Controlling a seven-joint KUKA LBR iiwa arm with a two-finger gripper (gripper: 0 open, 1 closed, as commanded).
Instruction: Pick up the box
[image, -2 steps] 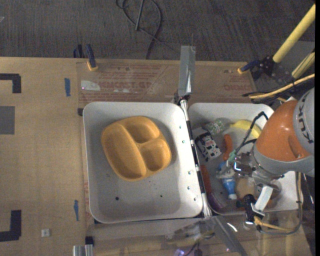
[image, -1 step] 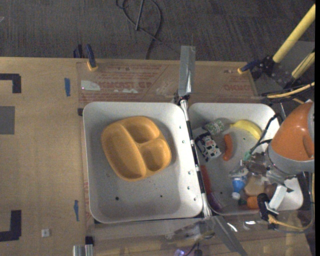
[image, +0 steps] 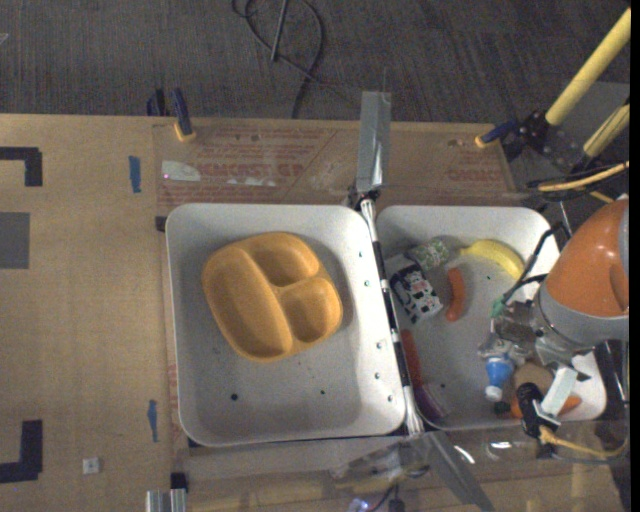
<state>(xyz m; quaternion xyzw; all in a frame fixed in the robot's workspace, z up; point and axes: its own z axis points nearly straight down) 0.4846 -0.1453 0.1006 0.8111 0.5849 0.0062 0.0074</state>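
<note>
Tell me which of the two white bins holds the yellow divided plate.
The left bin. The yellow divided plate lies alone in it, while the right bin holds small items, including the box and a banana.

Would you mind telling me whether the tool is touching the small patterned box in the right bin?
Apart. The camera view shows bare white bin floor between the tool and the box.

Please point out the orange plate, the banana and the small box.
Plate (image: 272, 296), camera view: the ridge between its compartments.
Banana (image: 492, 256), camera view: middle of its curve.
Box (image: 416, 292), camera view: its printed top face.
</note>
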